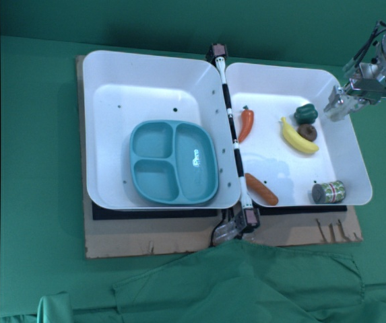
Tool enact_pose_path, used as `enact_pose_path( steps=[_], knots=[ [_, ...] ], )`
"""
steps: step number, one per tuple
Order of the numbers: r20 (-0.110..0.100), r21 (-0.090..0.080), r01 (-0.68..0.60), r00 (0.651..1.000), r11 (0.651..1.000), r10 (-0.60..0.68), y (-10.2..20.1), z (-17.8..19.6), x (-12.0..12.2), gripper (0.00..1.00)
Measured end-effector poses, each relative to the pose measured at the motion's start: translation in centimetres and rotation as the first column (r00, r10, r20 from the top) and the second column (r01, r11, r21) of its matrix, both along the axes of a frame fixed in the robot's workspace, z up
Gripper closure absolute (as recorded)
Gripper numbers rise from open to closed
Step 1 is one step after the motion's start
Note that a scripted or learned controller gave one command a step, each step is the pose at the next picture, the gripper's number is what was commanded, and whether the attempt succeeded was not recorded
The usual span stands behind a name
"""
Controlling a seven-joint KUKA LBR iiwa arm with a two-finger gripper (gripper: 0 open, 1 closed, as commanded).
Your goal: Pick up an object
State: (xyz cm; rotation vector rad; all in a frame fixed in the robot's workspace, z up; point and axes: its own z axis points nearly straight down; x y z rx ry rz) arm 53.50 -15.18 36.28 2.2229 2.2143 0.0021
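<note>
**Gripper above right bin's far right rim, nothing visibly held**

Two shallow white plastic bins sit side by side on a green-draped bench. Left bin [105, 79] holds a teal three-compartment plastic plate [173, 161]. Right bin [354, 160] holds small toy foods: orange-red chili pepper w/ green stem [246, 124] near the divider; orange carrot [261, 189] toward the front; yellow banana [298, 137]; dark green bell pepper [306, 113] just behind it; a small brown round item [307, 132] touching the banana, too small to identify; a small tin can on its side [329, 192] in the front right corner. The metal two-finger gripper [338, 108] hangs near the green pepper, apart from it; arm cut off at the frame's right edge; whether it is spread or closed can't be told.
</note>
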Motion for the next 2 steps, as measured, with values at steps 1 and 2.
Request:
enact_pose_path(
  steps=[1, 2],
  knots=[
    [0.000, -0.001, 0.001, 1.000, 1.000, -0.001, -3.6, -1.3, 0.1, 1.00],
    [0.000, 0.000, 0.000, 1.000, 1.000, 0.000, 1.8, -2.0, -1.3, 1.00]
  ],
)
